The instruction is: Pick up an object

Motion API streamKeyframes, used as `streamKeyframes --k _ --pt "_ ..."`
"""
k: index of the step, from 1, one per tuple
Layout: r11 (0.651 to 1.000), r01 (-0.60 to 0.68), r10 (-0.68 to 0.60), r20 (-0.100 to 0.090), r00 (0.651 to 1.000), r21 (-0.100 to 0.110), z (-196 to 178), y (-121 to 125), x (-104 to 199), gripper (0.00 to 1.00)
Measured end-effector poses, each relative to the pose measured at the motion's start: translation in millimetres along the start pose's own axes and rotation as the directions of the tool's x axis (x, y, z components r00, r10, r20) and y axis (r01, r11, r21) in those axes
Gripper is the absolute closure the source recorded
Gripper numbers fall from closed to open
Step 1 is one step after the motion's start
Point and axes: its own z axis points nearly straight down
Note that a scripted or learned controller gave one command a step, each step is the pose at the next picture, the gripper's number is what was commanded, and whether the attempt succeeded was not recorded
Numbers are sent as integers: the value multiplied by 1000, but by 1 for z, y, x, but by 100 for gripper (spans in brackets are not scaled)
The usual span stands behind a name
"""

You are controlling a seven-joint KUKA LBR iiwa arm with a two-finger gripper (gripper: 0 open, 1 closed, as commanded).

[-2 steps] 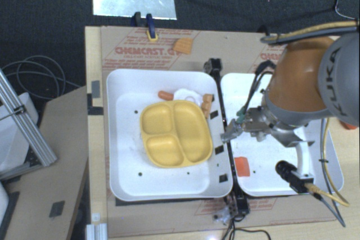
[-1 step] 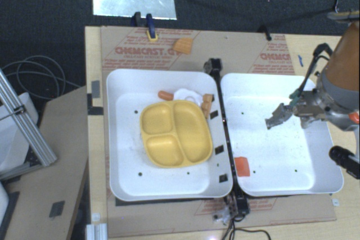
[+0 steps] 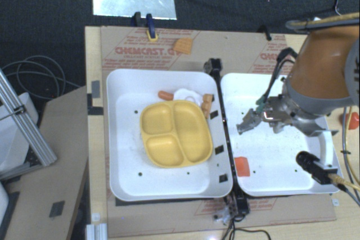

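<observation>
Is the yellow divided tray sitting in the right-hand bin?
No, the yellow divided tray lies in the left bin, while the right bin holds the orange block.

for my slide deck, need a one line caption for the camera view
KUKA arm's gripper hovers over the right bin near an orange block; yellow divided tray fills the left bin.

Bench (image 3: 140,48) bears left bin (image 3: 121,177); right bin (image 3: 270,185) beside it.
</observation>
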Motion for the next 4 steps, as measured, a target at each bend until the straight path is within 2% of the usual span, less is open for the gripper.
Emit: streamKeyframes --k 1,2,3,4 --pt "1000 -13 13 8 1000 -21 -260 19 -103 0" --pt "1000 -19 19 3 1000 10 -125 -5 -197 0" --pt "1000 10 -10 -3 1000 4 -66 12 -48 0" --pt "1000 1 -1 0 1000 -5 -94 3 -4 0"
